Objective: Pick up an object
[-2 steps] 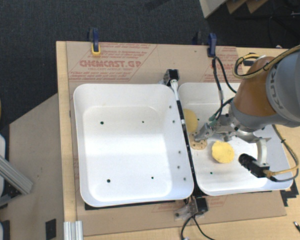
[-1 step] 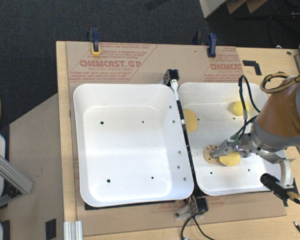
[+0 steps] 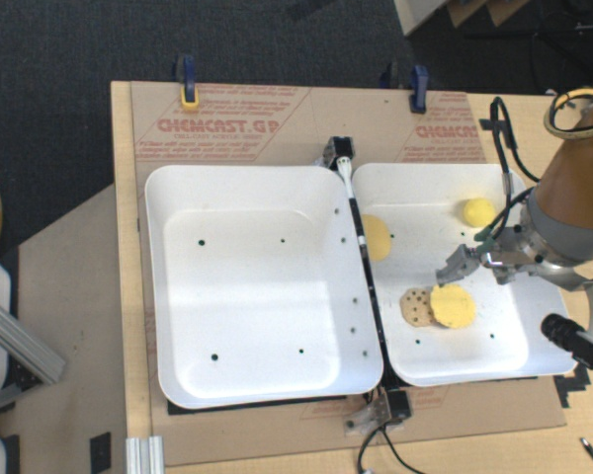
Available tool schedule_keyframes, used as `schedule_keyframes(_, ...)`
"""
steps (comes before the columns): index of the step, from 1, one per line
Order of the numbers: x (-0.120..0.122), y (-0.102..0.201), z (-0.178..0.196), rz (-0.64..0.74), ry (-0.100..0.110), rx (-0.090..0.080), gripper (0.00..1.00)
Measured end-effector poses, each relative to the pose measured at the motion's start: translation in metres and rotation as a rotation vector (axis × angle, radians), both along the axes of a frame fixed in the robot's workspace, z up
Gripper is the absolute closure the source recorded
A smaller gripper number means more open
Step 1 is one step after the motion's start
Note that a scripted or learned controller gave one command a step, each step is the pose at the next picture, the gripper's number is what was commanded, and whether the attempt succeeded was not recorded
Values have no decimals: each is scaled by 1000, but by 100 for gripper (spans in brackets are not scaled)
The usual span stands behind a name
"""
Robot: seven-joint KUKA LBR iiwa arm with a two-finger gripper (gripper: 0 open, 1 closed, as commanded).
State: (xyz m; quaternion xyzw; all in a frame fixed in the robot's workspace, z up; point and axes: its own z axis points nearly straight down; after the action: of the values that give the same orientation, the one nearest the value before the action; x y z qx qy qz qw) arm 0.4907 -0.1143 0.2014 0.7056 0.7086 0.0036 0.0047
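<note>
While the arm (image 3: pixel 571 191) reaches in over the right bin (image 3: pixel 415 358), its gripper (image 3: pixel 462 264) hangs just above a flat yellow disc (image 3: pixel 454 307) — the nearest candidate for the pick. Contents of the right bin: one yellow disc, lying flat near the bin's middle; one tan speckled cookie-shaped piece (image 3: pixel 413 307), touching the disc's left edge; one small yellow ball (image 3: pixel 478 211) toward the far wall, beside the arm's wrist; one pale yellow rounded piece (image 3: pixel 377 237) against the bin's left wall, by the dividing rim. The left bin (image 3: pixel 168 294) sits alongside, both bins on a brown board (image 3: pixel 138 126) held by blue clamps. Gripper state: fingers dark and foreshortened from this angle, so I cannot tell whether they stand apart or together; nothing is visibly caught between them. Handling notes, by judgement: the disc looks like light toy food, probably plastic or foam, stiff enough to keep its shape, not fragile, with a smooth face that may slip. Lying flat, it offers little height to pinch — the sound hold would be across its rim, fingers straddling its width and coming down to the bin floor. The cookie pressed against one side could crowd a finger or be dragged along.
</note>
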Motion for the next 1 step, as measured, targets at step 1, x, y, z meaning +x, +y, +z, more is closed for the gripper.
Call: schedule_keyframes(1,36,15,-118,-1,19,4,0)
